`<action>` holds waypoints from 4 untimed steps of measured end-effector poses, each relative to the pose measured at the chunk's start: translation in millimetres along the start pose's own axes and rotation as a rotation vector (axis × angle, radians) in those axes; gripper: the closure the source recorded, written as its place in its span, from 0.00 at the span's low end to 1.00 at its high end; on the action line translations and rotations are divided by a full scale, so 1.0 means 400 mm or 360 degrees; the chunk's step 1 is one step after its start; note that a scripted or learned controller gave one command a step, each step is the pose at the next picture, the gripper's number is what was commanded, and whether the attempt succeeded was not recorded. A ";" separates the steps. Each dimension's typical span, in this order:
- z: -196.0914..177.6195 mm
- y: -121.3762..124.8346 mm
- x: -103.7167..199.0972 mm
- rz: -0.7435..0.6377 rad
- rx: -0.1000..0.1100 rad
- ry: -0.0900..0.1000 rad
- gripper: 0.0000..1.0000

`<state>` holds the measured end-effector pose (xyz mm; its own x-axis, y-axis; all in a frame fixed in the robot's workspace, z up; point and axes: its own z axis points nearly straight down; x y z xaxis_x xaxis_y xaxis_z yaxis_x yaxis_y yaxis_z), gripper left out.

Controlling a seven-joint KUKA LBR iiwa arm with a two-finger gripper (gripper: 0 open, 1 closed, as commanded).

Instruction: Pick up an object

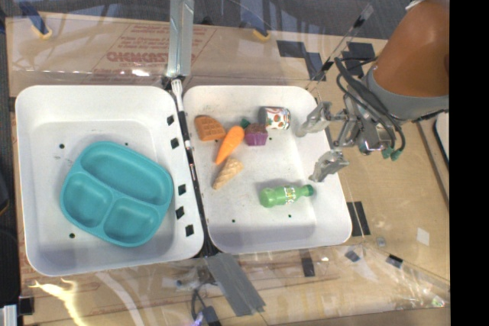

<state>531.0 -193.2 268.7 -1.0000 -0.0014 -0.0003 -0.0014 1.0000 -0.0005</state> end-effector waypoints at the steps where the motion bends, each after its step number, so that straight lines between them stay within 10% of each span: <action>1: 0.098 0.022 0.095 0.0294 -0.0001 0.0001 0.00; 2: 0.015 -0.042 -0.173 0.0709 0.0001 -0.0006 0.00; 4: 0.113 0.007 -0.015 0.1791 0.0000 0.0007 0.00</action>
<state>537.1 -190.4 223.4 -0.4320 0.9019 0.0029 0.9019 0.4320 -0.0023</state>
